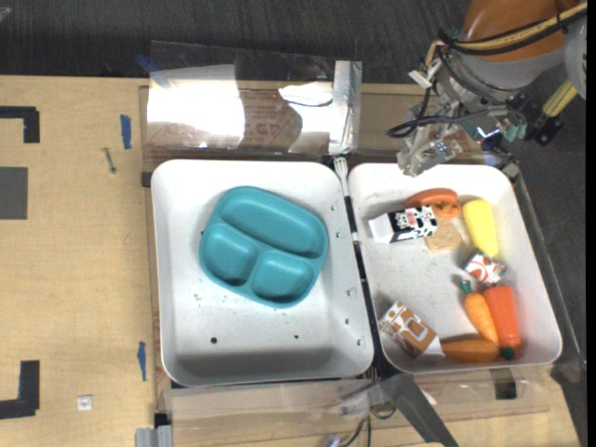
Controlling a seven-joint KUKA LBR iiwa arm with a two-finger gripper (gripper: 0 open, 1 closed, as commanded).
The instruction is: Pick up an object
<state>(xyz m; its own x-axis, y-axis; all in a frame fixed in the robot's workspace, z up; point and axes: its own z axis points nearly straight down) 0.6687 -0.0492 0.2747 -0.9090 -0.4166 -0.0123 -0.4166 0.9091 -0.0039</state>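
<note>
A grey KUKA arm with an orange band point(521, 7) reaches in at the 1 o'clock corner of the desk point(65, 250), its claw point(430, 149) hanging over the far rim of the right-hand white bin point(545, 277). Whether the claw is open or closed cannot be told from this angle, as cables and fittings crowd the wrist, and nothing is seen between its tips.

The right bin holds a scatter of toy food. At its 12 o'clock sits an orange-red piece point(434, 199), with a small black-and-white carton point(406, 223) just beside it toward 10 o'clock and a tan slice point(446, 238) touching it below. A yellow banana-like piece point(480, 226) lies toward 2 o'clock. Near the middle right rests a small red-and-white packet point(483, 270). At 5 o'clock two toy carrots point(494, 313) lie side by side, with another orange piece point(470, 349) lying along the near wall. A brown-and-white box point(407, 329) sits at 7 o'clock.

The left white bin point(186, 343) carries a teal divided plate point(264, 244) near its centre. Beyond that bin, at 12 o'clock, lies a sheet of shiny clear packaging point(251, 110).
</note>
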